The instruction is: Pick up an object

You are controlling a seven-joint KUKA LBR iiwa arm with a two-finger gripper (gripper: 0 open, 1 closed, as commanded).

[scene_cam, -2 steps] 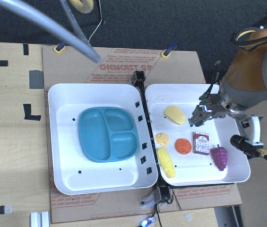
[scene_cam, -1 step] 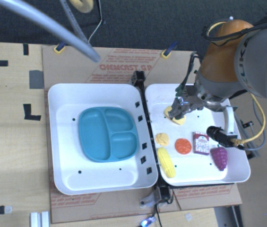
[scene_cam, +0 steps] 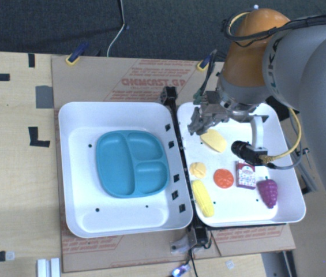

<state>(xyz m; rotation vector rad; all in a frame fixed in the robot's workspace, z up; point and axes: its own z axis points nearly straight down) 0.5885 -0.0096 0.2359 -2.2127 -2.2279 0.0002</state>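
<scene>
My gripper (scene_cam: 199, 124) hangs over the right bin (scene_cam: 289, 212), near its upper left part, just left of a pale yellow food piece (scene_cam: 214, 141). Nothing shows between its fingers. Lower in the same bin lie a small yellow-orange piece (scene_cam: 197, 169), a corn cob (scene_cam: 202, 197), a red tomato (scene_cam: 223, 179), a small red packet (scene_cam: 245, 175) and a bunch of purple grapes (scene_cam: 268, 191).
The left bin (scene_cam: 73, 120) holds a blue divided plate (scene_cam: 132, 163). A black divider (scene_cam: 173, 137) runs between the bins. The grey arm with its orange band (scene_cam: 252, 45) covers the right bin's upper right. Cardboard (scene_cam: 145, 77) lies beneath both bins.
</scene>
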